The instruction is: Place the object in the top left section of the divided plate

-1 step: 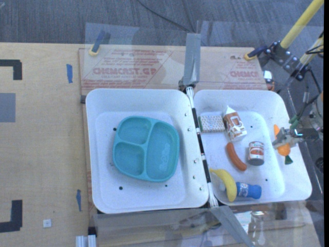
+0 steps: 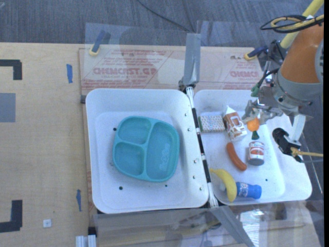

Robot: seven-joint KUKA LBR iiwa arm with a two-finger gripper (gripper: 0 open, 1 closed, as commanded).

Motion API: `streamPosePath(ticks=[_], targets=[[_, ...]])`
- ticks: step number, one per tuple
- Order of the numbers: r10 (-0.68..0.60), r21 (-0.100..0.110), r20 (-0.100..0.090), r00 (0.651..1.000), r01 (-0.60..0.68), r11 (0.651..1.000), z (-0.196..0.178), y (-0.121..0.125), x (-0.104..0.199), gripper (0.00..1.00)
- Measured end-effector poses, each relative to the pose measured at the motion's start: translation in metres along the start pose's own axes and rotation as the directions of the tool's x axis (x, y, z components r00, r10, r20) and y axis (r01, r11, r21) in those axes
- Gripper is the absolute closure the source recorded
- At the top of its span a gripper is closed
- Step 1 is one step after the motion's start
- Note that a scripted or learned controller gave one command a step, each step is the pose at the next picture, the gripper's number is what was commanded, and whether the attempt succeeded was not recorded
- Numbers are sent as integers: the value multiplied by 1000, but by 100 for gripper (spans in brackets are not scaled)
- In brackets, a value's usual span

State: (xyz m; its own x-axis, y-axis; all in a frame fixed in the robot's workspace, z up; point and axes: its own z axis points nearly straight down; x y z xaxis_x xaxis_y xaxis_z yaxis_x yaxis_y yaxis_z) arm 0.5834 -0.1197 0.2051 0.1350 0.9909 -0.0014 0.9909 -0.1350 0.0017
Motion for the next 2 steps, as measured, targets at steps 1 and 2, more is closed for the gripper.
streamPosePath(ticks=[1,2], targets=[[-267,4,-3,964,268,964,21,-50,72,100],[-346,-1,-1,938,346,938,-12,6,128,100]])
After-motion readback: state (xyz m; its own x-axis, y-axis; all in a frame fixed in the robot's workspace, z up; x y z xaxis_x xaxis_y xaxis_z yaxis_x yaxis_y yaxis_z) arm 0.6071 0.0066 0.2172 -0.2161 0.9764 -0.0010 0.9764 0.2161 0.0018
